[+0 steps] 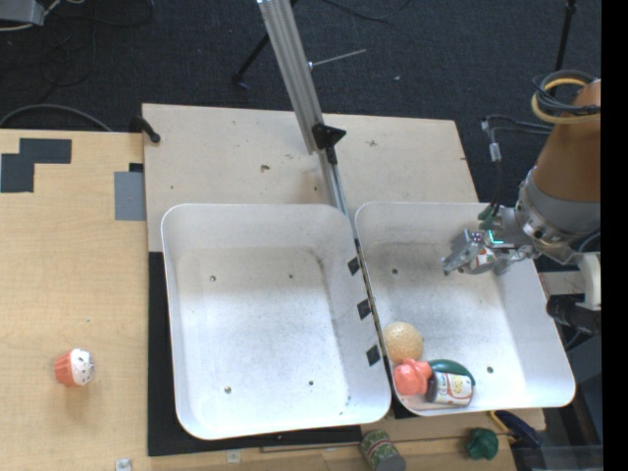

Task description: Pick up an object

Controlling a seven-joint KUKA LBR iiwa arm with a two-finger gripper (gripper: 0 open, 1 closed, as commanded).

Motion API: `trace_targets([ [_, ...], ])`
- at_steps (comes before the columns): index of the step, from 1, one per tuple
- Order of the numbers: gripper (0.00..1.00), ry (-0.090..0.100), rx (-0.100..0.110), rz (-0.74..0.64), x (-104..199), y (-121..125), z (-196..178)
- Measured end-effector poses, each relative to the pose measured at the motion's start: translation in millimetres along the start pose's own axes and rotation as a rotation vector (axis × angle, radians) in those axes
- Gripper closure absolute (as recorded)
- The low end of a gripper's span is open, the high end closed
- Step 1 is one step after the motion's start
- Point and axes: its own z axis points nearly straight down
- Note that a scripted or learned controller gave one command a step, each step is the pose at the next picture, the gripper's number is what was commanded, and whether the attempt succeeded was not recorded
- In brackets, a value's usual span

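Nearest to the camera, below the bins on the bench edge: small dark green round object (377, 448) and bright green lumpy object (481, 444), both outside of any bin and so not in easy reach for a pick.

Just behind them, in the near corner of the shallow white right bin (555, 366): three items gathered together, probably slid there along the bin's curved wall. Tan round ball (403, 341) against the divider side; red-orange small plastic piece (412, 377) touching it from the near side; dark green bottle with a pale label (451, 385), lying flat, touching the red-orange piece. Any of the three good as the task's thing; tight cluster, so risk of pushing a neighbour instead of grasping.

Two-finger gripper (463, 261) low over the far part of the same bin, well apart from the cluster, above bare white floor. Nothing visible in its grasp. Whether spread or pressed together: cannot tell, too small and blurred. Judged stage: approach only, pick not yet done.

Shallow white left bin (255, 292) beside it. Far to the left, on the light wooden table (59, 263), small orange and white toy (75, 367), lying alone.
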Motion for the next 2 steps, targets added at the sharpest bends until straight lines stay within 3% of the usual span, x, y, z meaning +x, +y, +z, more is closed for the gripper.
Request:
trace_targets([
  [1, 0.00, -0.001, -0.004, 0.001, -0.7, 0.7, -2.0],
  [2, 0.00, -0.001, 0.000, 0.001, -5.8, 7.4, 47.4],
])
